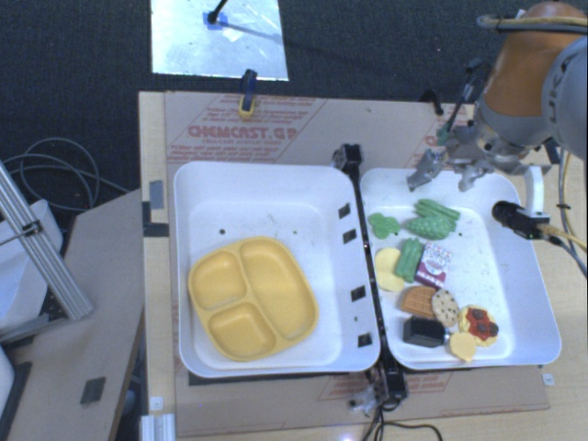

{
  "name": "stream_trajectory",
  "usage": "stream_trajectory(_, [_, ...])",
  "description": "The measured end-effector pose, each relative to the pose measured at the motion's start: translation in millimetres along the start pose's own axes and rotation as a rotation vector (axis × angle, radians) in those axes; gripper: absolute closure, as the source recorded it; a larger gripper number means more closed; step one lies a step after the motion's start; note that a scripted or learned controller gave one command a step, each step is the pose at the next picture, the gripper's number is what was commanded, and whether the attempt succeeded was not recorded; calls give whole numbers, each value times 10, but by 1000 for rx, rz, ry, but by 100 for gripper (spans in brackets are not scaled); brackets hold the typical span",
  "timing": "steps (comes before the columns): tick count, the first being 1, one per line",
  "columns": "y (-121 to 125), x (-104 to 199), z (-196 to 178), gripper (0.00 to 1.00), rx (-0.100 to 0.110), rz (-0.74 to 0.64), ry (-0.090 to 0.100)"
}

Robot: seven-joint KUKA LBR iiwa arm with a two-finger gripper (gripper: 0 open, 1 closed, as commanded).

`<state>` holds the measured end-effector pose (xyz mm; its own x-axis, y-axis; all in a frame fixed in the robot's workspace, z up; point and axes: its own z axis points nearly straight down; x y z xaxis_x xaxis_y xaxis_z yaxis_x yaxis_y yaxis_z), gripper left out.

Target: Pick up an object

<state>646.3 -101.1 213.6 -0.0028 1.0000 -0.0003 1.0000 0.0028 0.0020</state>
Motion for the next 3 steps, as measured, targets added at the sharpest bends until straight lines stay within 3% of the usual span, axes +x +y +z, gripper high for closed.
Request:
stream_trajectory(1, [-242,-27,1067,0,-5,-1,-1])
stream_trajectory(2, [-722,966,241,0,-2,-9,4])
stream_trajectory(3, [-1136,1416,293,0,5,-5,3])
